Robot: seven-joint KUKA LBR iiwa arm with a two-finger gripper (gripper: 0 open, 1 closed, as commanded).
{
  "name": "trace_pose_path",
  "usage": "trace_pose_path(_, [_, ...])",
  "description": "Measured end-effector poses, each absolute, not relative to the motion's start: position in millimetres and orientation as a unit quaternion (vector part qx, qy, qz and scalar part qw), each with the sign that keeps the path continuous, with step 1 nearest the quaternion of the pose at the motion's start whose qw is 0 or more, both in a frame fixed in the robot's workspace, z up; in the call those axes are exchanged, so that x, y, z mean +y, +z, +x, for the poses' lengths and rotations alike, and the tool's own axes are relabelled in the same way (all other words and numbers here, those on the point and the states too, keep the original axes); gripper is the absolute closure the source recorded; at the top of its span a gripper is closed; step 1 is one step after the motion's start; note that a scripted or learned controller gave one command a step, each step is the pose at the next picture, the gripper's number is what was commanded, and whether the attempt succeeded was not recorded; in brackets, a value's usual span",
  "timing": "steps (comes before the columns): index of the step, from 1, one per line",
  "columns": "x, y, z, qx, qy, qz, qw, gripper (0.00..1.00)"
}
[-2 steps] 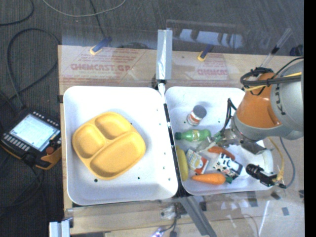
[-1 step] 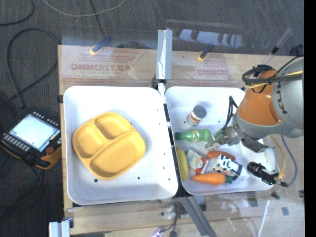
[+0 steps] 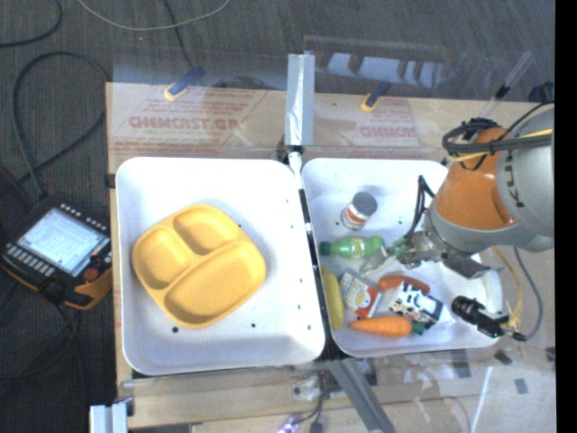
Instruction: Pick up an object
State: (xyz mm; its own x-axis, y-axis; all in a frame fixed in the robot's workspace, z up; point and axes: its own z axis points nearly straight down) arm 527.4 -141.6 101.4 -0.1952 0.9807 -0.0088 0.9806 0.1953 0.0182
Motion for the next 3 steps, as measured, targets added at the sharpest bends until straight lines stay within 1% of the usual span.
trace_pose_path(1, [-147.6, 90.9, 587.3, 0.729, 0.0023, 0.685, 0.006, 0.00])
trace_pose_path(2, [-142.8, 85.7, 646.2, 0.740, -0.0348, 0.671, -0.039, 0.00])
trace_pose_path(3, [-140.2, 85.9, 646.3, 0.754, -0.0358, 0.655, -0.033, 0.00])
